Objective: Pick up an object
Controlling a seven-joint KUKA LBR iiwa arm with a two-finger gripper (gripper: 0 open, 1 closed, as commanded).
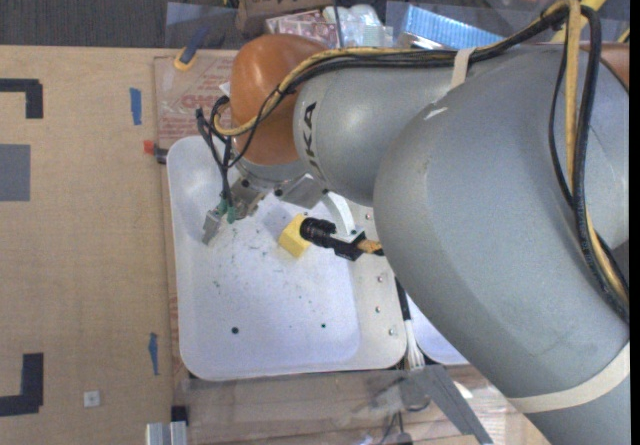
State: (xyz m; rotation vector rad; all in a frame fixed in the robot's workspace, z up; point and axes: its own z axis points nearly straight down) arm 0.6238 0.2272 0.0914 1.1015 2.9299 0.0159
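My gripper (pixel 214 225) hangs low over the upper left part of the left white bin (pixel 190 333), its tip close to the bin floor. A small yellow block (pixel 292 238) lies on the bin floor to the right of the gripper, a short way apart from it. I see nothing held at the gripper's tip. The grey arm and its orange band (pixel 265 93) cover the top of this bin and hide what is under them.
The bulky arm covers almost all of the right bin, of which a sliver of rim (pixel 435 348) shows. Small dark specks (pixel 235 330) dot the left bin's floor. Brown bench (pixel 80 263) lies to the left, and clutter stands beyond the bins' far edge.
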